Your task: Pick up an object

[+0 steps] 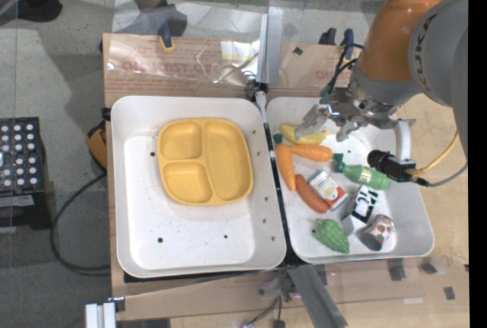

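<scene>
Metal fingers of my pincer [329, 121] stood spread and held nothing, poised just above the yellow plastic banana [303, 136] at the back of the right shallow white bin [423, 231]. Best, I judged, to straddle it cleanly, since an orange plastic carrot [307, 152] touched it. The left white bin [129, 197] held a yellow divided plate [205, 160]. Beyond the table [183, 60] lay grey floor.

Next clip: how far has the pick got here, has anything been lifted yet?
Done: the arm has reached the right bin, with the claw above the banana and the carrot at the bin's far side. In hand: nothing shows between its fingers. Left: the grasp and lift. The toy food lies in the right bin, and the yellow divided plate sits in the left bin.
</scene>
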{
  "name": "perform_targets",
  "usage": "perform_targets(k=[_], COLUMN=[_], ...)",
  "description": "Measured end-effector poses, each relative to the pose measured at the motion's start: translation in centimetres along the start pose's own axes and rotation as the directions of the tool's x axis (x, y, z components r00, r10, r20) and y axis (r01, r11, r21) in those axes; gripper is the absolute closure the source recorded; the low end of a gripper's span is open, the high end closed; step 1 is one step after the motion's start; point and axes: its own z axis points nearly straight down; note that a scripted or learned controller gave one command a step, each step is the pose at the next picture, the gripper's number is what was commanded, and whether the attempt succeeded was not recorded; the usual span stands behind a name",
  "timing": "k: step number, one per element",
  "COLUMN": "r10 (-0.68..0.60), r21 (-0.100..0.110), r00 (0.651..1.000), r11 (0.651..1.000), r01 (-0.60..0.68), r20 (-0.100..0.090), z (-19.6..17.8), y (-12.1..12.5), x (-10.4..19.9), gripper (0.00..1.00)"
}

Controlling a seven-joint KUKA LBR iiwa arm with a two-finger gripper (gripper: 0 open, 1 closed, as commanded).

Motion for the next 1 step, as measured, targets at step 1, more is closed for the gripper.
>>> perform_targets(k=[1], r10=[-0.188], r21=[-0.022], r00=[0.982], r11=[0.982], r01=[0.189], r20=[0.013], z=[8.78], y=[-0.11], x=[-3.07], gripper=[0.0])
